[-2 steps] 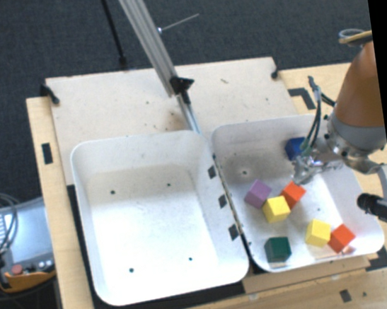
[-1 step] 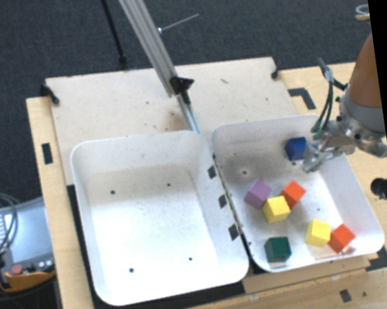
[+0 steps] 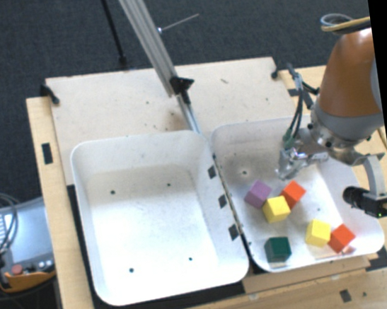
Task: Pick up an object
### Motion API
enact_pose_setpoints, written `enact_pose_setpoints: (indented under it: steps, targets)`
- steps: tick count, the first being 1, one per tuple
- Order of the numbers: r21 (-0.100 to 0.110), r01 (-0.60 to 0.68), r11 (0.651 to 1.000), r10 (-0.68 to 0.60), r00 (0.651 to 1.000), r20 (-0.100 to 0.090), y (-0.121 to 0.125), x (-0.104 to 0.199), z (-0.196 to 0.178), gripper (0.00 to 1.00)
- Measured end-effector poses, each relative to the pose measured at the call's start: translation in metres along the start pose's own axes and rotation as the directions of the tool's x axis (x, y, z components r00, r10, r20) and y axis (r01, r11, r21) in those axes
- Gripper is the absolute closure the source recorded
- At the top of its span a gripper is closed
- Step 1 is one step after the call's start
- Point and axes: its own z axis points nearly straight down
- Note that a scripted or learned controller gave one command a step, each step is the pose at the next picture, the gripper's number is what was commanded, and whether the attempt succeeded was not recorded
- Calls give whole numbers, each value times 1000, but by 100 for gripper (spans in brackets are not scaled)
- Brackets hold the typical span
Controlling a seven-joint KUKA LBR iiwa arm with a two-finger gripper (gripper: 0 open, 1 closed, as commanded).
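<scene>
Blocks: orange block (image 3: pixel 294 192) just below jaws (image 3: pixel 290 165), purple block (image 3: pixel 258 193) lower-left, both in right bin (image 3: pixel 366 241); jaws' state unclear.

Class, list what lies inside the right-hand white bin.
The right-hand shallow white bin holds six small cubes: purple, orange, two yellow, green, red-orange. The grey arm covers the bin's far right corner.

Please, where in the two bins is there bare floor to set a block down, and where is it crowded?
The left bin has open floor from wall to wall. In the right bin, the far strip along the divider is free. Crowded: purple block, yellow block, orange block under the pincer, and the near corner.
</scene>
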Motion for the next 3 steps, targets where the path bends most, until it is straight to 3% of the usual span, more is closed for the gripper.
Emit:
enact_pose_setpoints:
  steps: [3]
  targets:
    - [0, 1, 1000, -1, 1000, -2, 37, 157, 14, 100]
